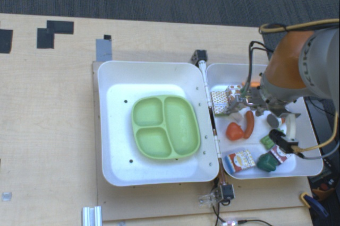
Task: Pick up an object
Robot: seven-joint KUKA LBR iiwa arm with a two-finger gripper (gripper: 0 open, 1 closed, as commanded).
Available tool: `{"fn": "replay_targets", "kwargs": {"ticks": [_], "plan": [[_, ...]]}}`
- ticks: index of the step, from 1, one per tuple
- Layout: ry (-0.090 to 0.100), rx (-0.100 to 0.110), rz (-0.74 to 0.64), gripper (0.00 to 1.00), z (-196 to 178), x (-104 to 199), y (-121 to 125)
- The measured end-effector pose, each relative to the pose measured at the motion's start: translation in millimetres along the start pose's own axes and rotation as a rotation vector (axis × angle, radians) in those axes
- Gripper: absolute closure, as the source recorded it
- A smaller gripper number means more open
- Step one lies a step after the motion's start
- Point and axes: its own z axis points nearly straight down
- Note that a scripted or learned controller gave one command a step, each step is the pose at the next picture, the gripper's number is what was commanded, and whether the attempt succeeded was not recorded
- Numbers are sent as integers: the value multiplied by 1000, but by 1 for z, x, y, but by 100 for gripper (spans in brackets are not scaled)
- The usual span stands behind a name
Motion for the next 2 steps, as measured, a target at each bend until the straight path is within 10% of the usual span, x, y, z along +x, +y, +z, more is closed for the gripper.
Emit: {"fn": "replay_targets", "kwargs": {"ticks": [1, 2], "plan": [[1, 0, -1, 100, -10, 1, 1], [3, 10, -3, 100, -88, 48, -66]]}}
